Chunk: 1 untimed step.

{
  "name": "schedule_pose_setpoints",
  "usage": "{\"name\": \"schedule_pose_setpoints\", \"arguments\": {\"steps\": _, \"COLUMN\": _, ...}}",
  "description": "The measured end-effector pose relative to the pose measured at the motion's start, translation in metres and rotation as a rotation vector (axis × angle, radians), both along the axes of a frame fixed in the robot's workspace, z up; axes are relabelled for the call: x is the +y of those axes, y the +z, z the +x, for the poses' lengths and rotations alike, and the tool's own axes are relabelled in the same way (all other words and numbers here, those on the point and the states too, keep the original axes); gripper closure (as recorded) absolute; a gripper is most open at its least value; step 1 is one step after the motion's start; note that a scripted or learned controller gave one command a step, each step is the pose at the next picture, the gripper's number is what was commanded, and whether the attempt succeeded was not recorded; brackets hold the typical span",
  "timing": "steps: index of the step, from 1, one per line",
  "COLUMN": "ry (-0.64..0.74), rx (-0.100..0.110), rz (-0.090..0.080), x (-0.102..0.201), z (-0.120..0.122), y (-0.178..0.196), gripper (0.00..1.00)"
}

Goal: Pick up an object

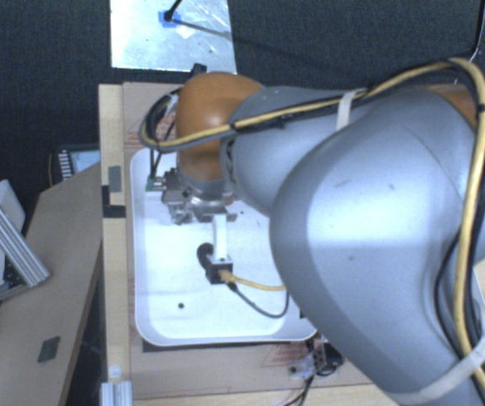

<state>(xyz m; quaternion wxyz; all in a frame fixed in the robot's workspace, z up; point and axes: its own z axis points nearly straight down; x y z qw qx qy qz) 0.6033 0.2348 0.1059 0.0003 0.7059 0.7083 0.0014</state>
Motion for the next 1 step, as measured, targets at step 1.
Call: {"name": "schedule_pose_setpoints", "arguments": {"steps": 1, "ry": -0.005, "rx": 0.002, "rz": 0.000, "x": -0.0309, "z": -0.0606, "y": 0.1030, "gripper": 1.00}}
